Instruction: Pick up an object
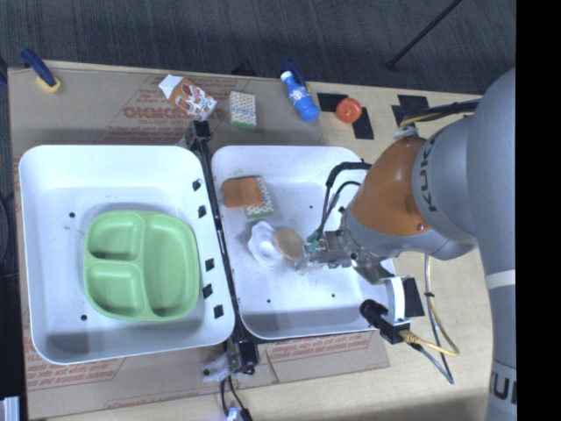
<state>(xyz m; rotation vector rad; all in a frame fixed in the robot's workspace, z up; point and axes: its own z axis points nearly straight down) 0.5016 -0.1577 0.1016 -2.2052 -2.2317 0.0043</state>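
In the right bin (289, 160) lie an orange-brown sponge-like block (246, 194) with a green patterned edge, and a small white and tan object (273, 243) near the bin's middle. My gripper (308, 253) is low in the right bin, just right of the white and tan object and close to touching it. The grey arm with its orange band (394, 196) covers the bin's right side and hides most of the gripper.
The left bin (53, 169) holds a green divided plate (142, 266). Behind the bins on the cardboard lie a blue bottle (301, 96), an orange ball (349, 110), a small green-white box (243, 110) and a snack packet (187, 97). A clamp (40, 70) sits at far left.
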